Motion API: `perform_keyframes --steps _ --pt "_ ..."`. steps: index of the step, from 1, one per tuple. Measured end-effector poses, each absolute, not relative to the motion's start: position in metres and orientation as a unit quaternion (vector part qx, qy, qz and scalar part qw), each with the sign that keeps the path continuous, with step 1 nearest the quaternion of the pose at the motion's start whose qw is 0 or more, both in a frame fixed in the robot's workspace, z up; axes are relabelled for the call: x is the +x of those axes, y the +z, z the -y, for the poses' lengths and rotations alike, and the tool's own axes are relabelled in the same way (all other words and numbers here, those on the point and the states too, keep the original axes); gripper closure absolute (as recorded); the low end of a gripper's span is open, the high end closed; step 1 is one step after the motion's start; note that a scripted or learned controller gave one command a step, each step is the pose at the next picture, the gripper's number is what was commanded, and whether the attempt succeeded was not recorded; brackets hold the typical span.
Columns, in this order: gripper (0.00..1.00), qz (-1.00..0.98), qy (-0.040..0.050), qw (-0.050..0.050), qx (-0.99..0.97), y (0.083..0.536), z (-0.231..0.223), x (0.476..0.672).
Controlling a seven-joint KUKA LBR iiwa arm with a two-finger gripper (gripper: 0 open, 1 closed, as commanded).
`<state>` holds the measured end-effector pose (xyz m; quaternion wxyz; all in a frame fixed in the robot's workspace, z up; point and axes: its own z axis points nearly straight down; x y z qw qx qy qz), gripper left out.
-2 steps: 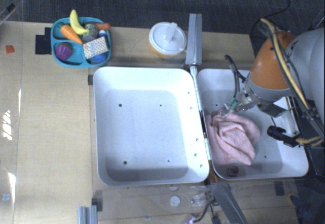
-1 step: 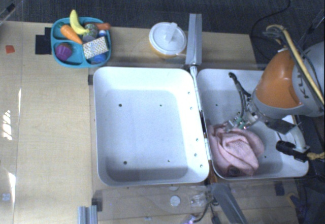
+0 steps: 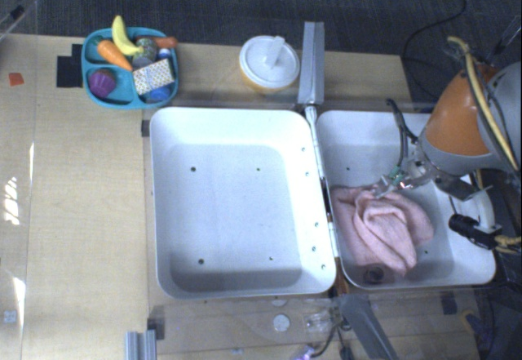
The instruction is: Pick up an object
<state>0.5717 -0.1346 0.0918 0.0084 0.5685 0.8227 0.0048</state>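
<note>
Pink cloth (image 3: 383,228) lies crumpled in the right bin (image 3: 359,138), lower right of the frame. Just above its top edge sits the claw (image 3: 398,180) — touching or barely clear, and whether its fingers are parted I cannot tell.

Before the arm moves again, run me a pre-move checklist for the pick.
1. Target present: pink cloth lies bunched in the right bin: ok.
2. Gripper placement: at the cloth's upper edge: ok.
3. Cloth actually held: cannot tell.
4. Other items under the cloth: a small dark thing shows at its near edge; what it is: cannot tell.
5. Left bin as drop spot: ok.
</note>
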Motion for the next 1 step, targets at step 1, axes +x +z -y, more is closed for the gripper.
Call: perform_keyframes --steps 1 --pt "1.00 -0.795 0.0035 0.008 0.606 0.0910 0.1856 0.5700"
